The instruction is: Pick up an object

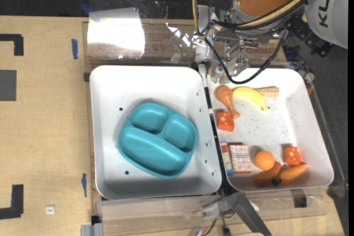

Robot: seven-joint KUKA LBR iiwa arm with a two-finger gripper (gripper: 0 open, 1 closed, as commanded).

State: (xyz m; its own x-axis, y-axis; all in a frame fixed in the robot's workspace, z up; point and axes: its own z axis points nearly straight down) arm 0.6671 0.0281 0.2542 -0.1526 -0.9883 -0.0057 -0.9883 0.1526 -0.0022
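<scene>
The arm's gripper (pixel 232 63) hangs at the right bin's (pixel 315 119) twelve-o'clock rim, grip state impossible to tell, just above a banana (pixel 249 96) lying beside a drumstick (pixel 225 98).

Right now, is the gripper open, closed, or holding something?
Gripper: cannot be told; it hangs over the right bin's far-left corner, above the banana.

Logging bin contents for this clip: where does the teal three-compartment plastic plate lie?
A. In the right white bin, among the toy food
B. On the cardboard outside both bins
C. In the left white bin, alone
C: the teal three-compartment plastic plate lies on the floor of the left white bin, while the toy food, such as the yellow banana, sits in the right white bin.
</scene>
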